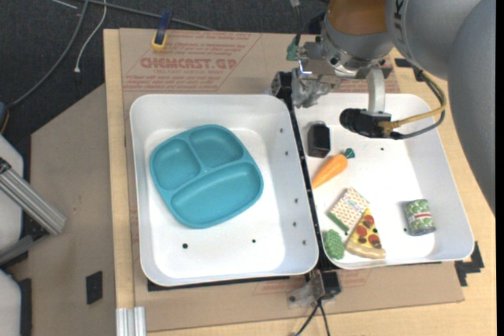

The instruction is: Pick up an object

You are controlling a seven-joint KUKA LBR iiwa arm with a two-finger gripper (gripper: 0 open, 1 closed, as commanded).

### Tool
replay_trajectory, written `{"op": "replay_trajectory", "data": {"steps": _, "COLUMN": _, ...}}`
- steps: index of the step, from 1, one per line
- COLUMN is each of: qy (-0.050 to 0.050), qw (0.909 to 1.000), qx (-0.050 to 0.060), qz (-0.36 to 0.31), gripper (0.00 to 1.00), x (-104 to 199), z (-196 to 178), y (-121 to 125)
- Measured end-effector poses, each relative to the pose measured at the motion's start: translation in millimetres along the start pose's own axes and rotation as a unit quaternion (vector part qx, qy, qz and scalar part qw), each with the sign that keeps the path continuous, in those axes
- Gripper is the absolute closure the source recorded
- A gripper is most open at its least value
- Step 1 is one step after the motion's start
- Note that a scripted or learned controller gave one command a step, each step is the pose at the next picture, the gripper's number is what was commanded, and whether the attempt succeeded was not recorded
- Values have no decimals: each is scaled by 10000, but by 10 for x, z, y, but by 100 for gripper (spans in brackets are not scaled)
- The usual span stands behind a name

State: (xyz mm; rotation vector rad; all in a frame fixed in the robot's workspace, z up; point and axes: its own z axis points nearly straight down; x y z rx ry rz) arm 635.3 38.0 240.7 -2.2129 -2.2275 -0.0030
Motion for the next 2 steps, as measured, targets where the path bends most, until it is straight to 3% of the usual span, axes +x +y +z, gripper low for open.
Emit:
{"op": "replay_trajectory", "data": {"steps": 1, "qy": -1, "qw": 10000, "qx": 16, "qz": 5, "gripper": 100, "x": 467, "z": 47, "y": -122}}
{"op": "replay_trajectory", "data": {"steps": 2, "qy": -8, "qw": 10000, "qx": 12, "qz": 28, "gripper": 0, "x": 435, "z": 45, "y": -117}}
